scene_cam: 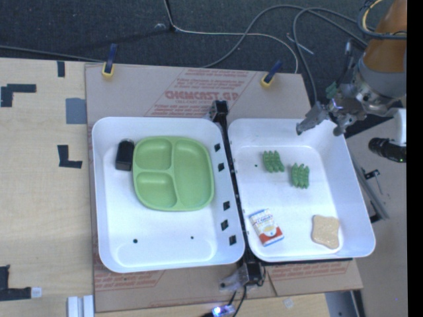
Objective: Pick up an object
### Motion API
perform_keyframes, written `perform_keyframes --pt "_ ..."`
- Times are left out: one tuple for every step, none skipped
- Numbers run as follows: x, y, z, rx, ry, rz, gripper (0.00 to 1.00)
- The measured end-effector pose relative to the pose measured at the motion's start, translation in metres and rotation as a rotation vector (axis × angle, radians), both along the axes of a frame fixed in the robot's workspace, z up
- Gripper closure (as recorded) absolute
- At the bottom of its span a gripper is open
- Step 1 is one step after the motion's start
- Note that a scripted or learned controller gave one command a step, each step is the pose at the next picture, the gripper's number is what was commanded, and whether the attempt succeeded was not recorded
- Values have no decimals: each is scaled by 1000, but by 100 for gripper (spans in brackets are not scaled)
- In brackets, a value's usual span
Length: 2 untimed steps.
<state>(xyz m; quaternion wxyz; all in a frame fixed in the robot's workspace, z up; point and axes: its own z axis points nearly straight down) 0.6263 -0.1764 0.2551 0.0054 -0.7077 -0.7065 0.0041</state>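
Bins sit side by side on the desk. Left bin (106,197) holds a black block (124,155) touching a green divided plate (174,174). Right bin (350,177) holds two green pieces (272,161) (300,175), a small carton (266,226) and a tan piece (326,231). Hand (325,119) hovers over its far edge, fingers spread, gripping nothing.

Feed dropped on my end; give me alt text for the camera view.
The grey arm's tool hovers at the right white bin's top edge, holding nothing. That bin holds two green ridged pieces, a small carton and a tan slice; the left bin holds a green divided plate and a black block.
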Motion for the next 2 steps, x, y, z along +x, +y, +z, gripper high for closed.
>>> perform_keyframes --pt "2 0 8 -2 -12 3 0" --pt "1 1 -36 -3 -8 3 0"
